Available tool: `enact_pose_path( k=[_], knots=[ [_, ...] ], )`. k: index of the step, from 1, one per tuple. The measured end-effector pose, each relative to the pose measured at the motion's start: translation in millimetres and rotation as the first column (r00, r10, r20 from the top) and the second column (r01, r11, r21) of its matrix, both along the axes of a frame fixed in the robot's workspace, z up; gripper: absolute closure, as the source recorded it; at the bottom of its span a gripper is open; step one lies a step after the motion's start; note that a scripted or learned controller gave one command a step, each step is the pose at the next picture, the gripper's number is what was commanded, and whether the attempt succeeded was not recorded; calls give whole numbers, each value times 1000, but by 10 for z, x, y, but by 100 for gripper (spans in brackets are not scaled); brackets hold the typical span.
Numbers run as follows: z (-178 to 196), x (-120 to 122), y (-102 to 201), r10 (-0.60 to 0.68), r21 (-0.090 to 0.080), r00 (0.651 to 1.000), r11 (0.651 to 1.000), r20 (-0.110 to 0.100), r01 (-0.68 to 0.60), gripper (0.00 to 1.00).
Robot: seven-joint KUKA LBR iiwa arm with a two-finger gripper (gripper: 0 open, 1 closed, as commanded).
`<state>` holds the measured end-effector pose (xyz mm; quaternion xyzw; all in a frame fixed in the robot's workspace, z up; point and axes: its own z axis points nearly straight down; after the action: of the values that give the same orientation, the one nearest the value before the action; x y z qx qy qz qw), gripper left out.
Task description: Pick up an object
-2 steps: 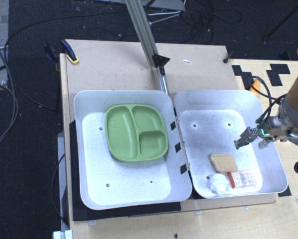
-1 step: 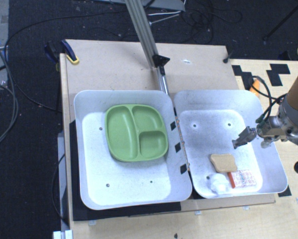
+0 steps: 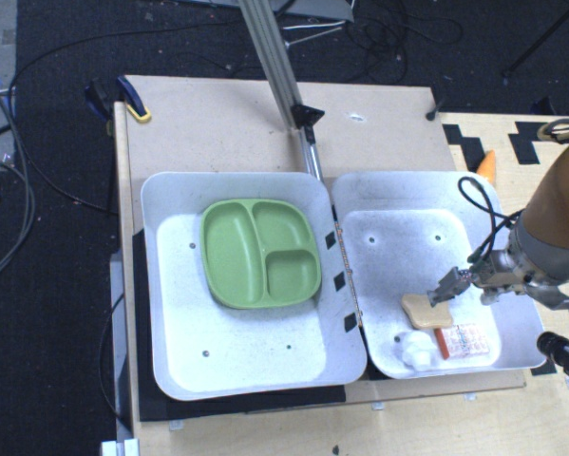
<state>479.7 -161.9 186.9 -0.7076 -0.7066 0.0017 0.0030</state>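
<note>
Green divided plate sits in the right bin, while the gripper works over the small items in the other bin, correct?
Not quite: the camera view shows the green divided plate in the left bin. The gripper is over the small items in the right bin.

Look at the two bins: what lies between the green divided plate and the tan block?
In the camera view, between the green divided plate and the tan block lie bare white bin floor and the bins' adjoining rims.

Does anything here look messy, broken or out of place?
Nothing looks broken or spilled. The green plate sits flat in the left bin. A tan block, white wad and small packet huddle in the right bin's near corner, by the gripper.
</note>
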Motion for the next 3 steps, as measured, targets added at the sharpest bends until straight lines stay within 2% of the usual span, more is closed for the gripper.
enact_pose_path(
  k=[2,3],
  knots=[
    [-947,2,5,-1,-3,1000,1000,8,1,0],
    [-825,11,1,-1,-4,1000,1000,10,1,100]
  ],
)
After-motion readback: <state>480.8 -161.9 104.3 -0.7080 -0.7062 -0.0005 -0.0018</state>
